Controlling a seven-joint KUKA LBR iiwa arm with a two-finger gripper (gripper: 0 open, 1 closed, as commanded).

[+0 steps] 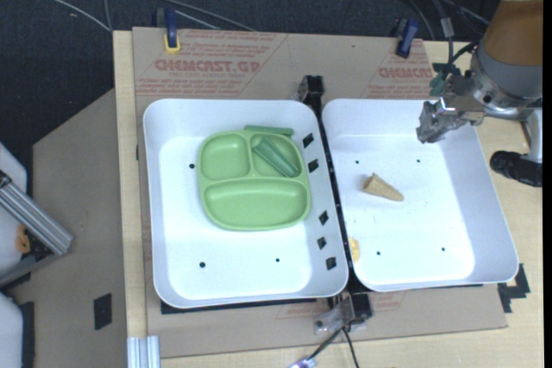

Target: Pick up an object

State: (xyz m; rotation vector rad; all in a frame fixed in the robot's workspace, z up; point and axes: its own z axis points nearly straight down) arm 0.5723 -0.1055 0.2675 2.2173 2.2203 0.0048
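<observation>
- Dark carpet with loose cables fills the upper part of the frame, and below it sits the counter [259, 56], a brown board printed with red lettering
- Two shallow white bins lie side by side on the board: the left bin [172, 271] at centre left, the right bin [483, 246] at centre right
- A green divided plate [250, 202] rests flat in the left bin, with a darker green piece [278, 155] in its upper right compartment
- A small tan wedge [381, 187] lies on the floor of the right bin, near the bin's middle, apart from the walls
- The arm [516, 30] comes in from the upper right; its end effector [431, 127] hangs over the right bin's upper right part, well apart from the wedge, with nothing seen in its grasp; I cannot tell how wide it is open
</observation>
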